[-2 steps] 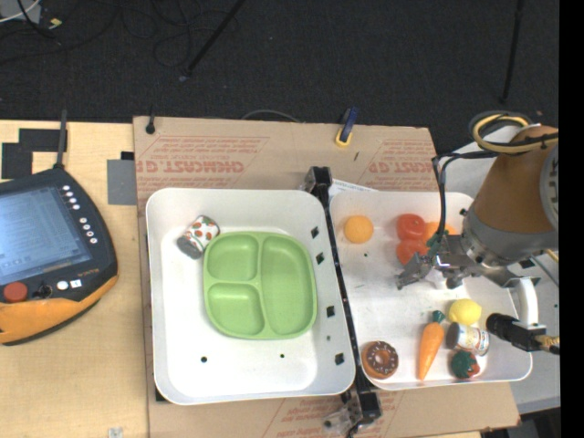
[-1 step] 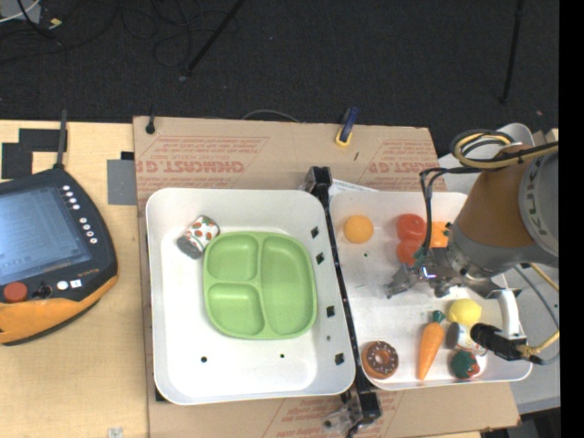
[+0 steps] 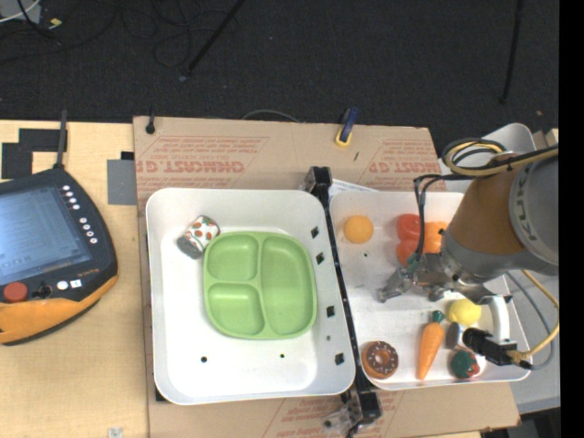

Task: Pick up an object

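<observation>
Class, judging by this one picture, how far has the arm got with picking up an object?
Done: the grey arm's pincer is low inside the right white bin, on bare floor. In hand: nothing visible between its fingers. Left: grasping and lifting. The orange ball, the orange carrot and the chocolate doughnut all lie in that bin; the green divided plate sits in the left bin.

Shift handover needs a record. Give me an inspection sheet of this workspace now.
Surface: left bin and right bin side by side on cardboard.
Job's things: orange ball, donut, carrot, lemon, tomato in the right bin.
Clutter: green divided plate and a small spotted object in the left bin.
Grippers: gripper low over the right bin; finger state unclear.
Cables: yellow and black cables by the arm.
Surroundings: teach pendant at left.
</observation>
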